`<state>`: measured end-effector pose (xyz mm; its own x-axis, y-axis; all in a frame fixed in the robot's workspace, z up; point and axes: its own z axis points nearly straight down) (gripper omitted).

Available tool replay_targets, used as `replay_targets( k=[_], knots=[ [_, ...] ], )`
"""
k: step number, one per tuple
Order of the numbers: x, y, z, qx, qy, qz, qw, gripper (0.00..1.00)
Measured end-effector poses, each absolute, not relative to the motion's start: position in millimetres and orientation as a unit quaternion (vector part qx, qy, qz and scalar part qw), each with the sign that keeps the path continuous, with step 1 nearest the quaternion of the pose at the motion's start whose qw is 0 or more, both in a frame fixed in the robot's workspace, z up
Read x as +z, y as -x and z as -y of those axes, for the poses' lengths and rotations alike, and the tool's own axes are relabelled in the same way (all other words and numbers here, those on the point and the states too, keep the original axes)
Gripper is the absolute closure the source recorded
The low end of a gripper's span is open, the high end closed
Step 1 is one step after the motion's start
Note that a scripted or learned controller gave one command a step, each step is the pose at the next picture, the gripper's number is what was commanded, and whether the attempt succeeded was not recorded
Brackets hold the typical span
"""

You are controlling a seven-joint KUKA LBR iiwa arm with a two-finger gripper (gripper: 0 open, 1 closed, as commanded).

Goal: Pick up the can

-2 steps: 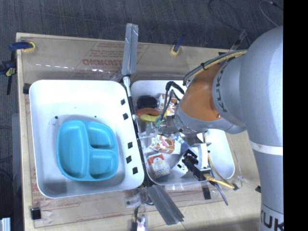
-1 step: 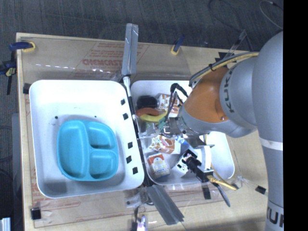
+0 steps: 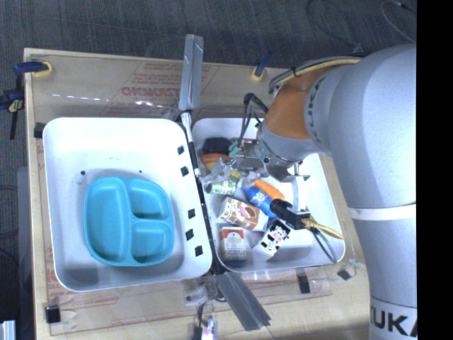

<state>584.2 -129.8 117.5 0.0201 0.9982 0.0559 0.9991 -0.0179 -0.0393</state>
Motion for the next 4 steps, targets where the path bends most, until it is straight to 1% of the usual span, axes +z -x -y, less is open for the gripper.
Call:
replay_targets(
  k=[1, 2, 3, 4],
  knots=[
    [120.6, -556.8, 115.1, -0.0159, 0.763, 0.646, -0.001, 0.00],
    [124.1, -534.7, 104.8, -0.0295, 0.757, 0.652, -0.035, 0.00],
    [123.3, -524.1, 100.3, -0.0321, 0.816, 0.576, -0.029, 0.00],
    [122.8, -548.9, 101.1, -0.0235, 0.835, 0.549, -0.021, 0.00]
  ],
)
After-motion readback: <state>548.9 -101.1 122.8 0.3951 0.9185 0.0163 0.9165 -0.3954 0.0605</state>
